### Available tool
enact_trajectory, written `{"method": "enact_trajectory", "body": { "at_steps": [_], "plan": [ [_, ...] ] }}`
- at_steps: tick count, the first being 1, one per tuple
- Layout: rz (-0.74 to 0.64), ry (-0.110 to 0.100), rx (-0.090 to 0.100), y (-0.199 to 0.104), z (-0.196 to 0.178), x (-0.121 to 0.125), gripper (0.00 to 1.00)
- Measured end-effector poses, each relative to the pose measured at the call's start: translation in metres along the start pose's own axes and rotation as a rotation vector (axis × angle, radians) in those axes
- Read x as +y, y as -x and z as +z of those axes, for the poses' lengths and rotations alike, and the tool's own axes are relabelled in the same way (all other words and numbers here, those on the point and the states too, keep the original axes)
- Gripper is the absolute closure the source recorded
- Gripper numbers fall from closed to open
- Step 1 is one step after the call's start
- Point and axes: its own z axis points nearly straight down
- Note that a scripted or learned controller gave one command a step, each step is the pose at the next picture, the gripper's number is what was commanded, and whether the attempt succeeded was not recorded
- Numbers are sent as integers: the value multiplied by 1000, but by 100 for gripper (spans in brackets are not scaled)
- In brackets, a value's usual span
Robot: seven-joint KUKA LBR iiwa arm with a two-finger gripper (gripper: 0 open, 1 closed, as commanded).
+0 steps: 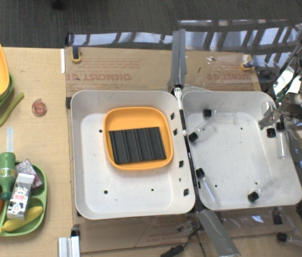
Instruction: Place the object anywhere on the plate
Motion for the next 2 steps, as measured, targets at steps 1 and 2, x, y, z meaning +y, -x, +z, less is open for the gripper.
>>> {"method": "enact_trajectory", "body": {
  "at_steps": [1, 2],
  "plan": [
    [-248, 3, -1, -5, -35, 45, 100],
    [-341, 3, -2, -2, -95, 94, 100]
  ]
}}
